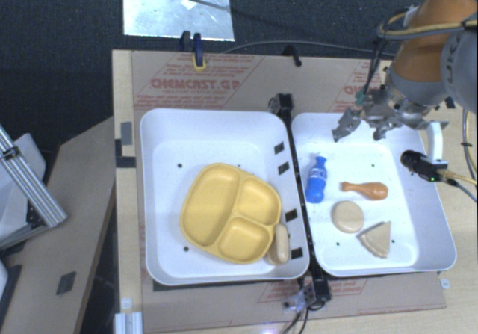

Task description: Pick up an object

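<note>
Tool (366, 125) is hanging over the right bin's (441, 239) far edge, fingers spread and gripping nothing. Blue bottle (317, 179) is lying nearest, around its 7 o'clock by the divider, long axis running roughly 12-to-6.

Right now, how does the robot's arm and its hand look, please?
The arm is grey with a rounded orange section above the wrist. A thin cable loops across that orange part. The hand is dark grey metal, ending in two short fingers.
</note>
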### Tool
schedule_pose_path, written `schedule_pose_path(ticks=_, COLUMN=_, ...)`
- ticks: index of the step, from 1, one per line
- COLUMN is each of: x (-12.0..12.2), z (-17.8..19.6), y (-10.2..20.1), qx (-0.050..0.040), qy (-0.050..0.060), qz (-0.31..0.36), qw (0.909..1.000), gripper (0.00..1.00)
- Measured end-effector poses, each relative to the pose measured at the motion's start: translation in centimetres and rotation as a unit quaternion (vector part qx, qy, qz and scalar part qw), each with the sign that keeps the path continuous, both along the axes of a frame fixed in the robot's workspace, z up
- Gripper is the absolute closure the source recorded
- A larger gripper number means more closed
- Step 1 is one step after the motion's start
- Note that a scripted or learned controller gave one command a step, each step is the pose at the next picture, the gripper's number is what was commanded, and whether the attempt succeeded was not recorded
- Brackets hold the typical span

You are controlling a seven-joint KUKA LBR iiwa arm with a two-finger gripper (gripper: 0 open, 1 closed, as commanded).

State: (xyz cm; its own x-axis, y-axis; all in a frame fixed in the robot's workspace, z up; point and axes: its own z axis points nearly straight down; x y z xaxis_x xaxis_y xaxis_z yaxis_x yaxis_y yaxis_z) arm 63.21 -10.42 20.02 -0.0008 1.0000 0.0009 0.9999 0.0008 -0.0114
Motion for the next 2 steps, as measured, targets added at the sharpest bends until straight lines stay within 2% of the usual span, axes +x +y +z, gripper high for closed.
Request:
schedule_pose_path(ticks=1, x=0.3, z=0.8, y=0.0, qx=-0.0006, qy=-0.006, qz=0.001, qw=1.0000, gripper=0.00)
schedule_pose_path(ticks=2, x=0.9, z=-3.6, y=-0.3, qx=-0.0006, qy=-0.006, qz=0.001, qw=1.0000, gripper=0.00)
